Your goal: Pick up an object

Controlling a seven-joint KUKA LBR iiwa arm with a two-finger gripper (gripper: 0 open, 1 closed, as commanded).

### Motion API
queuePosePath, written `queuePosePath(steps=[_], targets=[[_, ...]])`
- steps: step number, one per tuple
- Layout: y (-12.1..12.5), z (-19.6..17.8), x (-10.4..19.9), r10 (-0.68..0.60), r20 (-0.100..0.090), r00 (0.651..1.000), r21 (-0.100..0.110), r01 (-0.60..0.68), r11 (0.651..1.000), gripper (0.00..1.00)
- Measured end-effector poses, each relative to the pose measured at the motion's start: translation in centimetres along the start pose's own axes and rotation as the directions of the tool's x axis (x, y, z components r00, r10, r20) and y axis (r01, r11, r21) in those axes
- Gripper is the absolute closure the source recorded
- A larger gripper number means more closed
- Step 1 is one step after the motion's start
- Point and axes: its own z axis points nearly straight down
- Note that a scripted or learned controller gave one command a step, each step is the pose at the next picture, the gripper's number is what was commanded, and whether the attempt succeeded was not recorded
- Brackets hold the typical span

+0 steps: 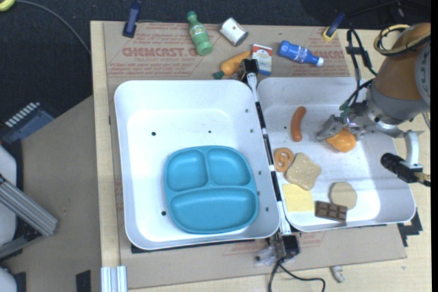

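Right bin (383,212), upper right of frame: the gripper (340,130) is seen low over an orange ball-like object (342,141), metal fingers (327,128) splayed just above and to its left; whether the jaws are parted wide or already closing on the object cannot be told, and no hold is confirmed. For a sound grasp, the jaws would best be centred over the round object's widest part and closed squarely, since an off-centre pinch is judged likely to squirt it sideways. The sausage (297,123) to the left and the bread slice (304,171) below are near enough to be avoided on the lift.
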Motion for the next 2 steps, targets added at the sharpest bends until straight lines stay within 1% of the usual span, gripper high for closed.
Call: queuePosePath(steps=[1,2], targets=[[0.2,-1.2,0.0,-0.001,0.002,1.000,-0.006,0.001,1.000,1.00],[1.7,-10.3,11.2,-0.005,-0.002,1.000,-0.008,0.005,1.000,1.00]])
